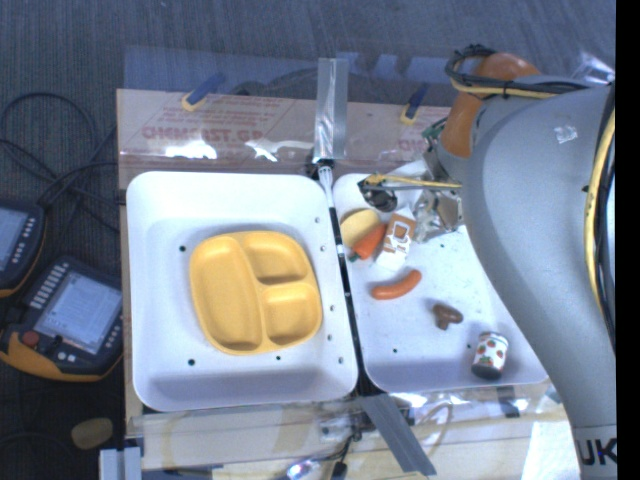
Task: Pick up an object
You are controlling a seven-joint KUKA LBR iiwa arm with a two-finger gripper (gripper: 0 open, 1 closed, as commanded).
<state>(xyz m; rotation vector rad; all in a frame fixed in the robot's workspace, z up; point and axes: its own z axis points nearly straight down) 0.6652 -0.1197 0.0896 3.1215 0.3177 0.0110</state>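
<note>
My claw (432,211) hangs over crowded toys in the right bin (420,363); grip state unclear. Risk: nudging the sausage (396,286), grabbing nothing.

At the left edge of the frame, two handheld control pendants (62,313) with black cables (60,168) lie on dark carpet (250,8).

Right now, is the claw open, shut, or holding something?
Claw: low at the far end of the right bin, near the cluttered toys; open or shut cannot be told.
</note>
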